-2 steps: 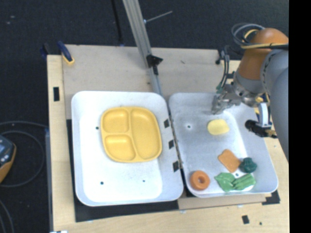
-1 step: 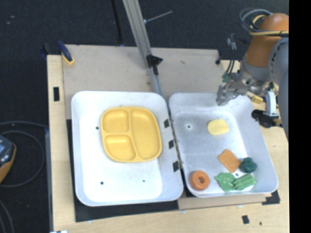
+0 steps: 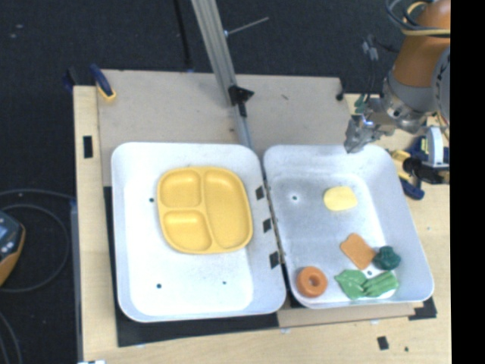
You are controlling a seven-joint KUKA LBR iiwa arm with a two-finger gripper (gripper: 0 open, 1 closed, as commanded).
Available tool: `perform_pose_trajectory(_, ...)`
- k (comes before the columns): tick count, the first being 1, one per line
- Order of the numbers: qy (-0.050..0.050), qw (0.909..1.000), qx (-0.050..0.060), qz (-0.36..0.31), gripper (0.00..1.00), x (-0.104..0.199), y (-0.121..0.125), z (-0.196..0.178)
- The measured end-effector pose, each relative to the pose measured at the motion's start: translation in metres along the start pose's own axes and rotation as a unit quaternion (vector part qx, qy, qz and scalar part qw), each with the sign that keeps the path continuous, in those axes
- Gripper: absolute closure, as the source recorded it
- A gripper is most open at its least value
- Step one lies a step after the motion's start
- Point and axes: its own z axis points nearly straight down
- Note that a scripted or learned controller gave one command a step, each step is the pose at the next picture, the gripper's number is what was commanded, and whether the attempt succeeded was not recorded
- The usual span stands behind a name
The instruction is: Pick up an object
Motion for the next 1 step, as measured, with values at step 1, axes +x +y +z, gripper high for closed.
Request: perform_pose_trajectory(1,-0.001,1.0000,0.000,0.000,1.00,-0.0041,0.0054,-0.0647)
